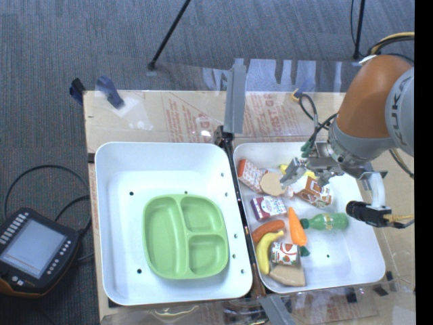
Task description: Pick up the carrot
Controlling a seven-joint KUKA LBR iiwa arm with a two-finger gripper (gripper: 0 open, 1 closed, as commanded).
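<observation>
Far to the left of the end effector, a black handheld controller [32, 249] with a grey screen lies on the carpet, its cable looping behind it. Moving right, the left bin [115, 161] holds a green divided plate [184, 236] with three compartments, bare white floor all around it. Above both bins, the cardboard-covered table [183, 114] shows faded red print, too faint to read.

Across the divider, in the right bin [352, 263], things get crowded. Down-left of the end effector sit a red-and-white carton [250, 175], a tan round slice [273, 183], a small dark red packet [268, 207], a red sausage [268, 229], a banana [266, 249], a labelled can [285, 254] with red on it, and a beige wedge [288, 275]; none of the labels is legible.

The carrot [295, 225] lies just below the end effector, tip pointing up, touching the green bottle [326, 221] that lies on its side to its right.

The end effector [308, 172] hangs low over the upper middle of the bin, fingers spread apart, nothing between them, a small red-and-white box [314, 193] right underneath. The bin's lower-right floor is open.
</observation>
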